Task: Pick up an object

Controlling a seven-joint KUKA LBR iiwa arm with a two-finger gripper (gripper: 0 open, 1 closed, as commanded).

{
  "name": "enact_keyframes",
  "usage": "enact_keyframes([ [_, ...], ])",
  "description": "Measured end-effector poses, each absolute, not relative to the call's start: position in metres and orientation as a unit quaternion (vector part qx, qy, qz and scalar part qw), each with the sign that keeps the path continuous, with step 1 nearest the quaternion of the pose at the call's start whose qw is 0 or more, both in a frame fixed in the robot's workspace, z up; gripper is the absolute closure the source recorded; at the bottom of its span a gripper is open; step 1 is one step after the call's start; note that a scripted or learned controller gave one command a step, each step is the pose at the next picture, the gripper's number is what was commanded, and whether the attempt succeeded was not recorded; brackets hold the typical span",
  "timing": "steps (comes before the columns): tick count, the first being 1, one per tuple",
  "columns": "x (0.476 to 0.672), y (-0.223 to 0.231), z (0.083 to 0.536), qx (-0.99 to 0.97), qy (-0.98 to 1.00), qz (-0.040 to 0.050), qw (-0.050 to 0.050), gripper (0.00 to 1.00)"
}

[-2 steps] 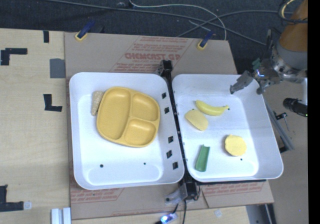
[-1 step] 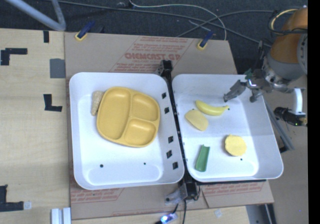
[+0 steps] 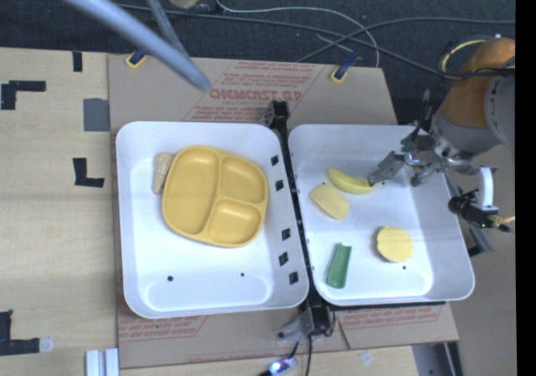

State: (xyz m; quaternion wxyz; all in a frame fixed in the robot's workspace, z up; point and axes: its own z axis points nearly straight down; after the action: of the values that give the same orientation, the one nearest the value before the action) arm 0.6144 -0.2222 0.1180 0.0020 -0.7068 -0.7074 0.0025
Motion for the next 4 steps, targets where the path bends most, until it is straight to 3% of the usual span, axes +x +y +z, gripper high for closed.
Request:
enact_keyframes([
  [1,0.619,-0.222,0.092,-0.707,-0.708,-0.0035,-0.004,0.00],
  [2,0.621,-0.222,0.103,-0.706,-0.708,-0.0041,-0.008,1.00],
  [3,0.622,-0.211,0.157,-0.706,-0.708,-0.0011,-0.001,1.00],
  [4,0.620,-0.206,0.202,-0.706,-0.708,-0.0010,-0.001,1.00],
])
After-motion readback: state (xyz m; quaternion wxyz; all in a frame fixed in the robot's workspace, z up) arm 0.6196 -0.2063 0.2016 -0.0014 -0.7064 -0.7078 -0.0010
